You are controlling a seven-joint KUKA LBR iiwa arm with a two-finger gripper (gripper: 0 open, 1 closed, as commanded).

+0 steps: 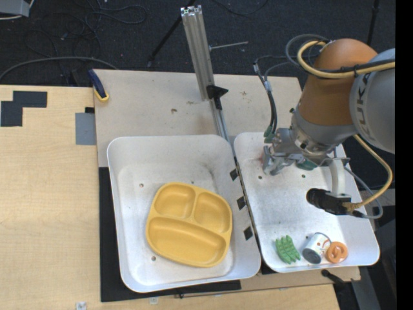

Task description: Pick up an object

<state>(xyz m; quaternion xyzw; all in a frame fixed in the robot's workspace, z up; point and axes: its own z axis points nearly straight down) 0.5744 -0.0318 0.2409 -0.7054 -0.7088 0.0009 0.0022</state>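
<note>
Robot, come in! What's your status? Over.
Gripper over right bin's far end. Green toy, can, ring at near edge, untouched. Nothing between.

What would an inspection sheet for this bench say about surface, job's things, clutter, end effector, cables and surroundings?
Surface: left bin and right bin, white, side by side on a pale bench.
Job's things: green toy, small can and orange ring grouped at the right bin's near edge; yellow divided plate in the left bin.
Clutter: blue-and-yellow tool on the bench's far left corner.
Arm: end effector over the right bin's far end, apart from those things.
Cables: dark cables on the floor behind the bench.
Surroundings: metal post behind the bins; wooden table at left.
</note>
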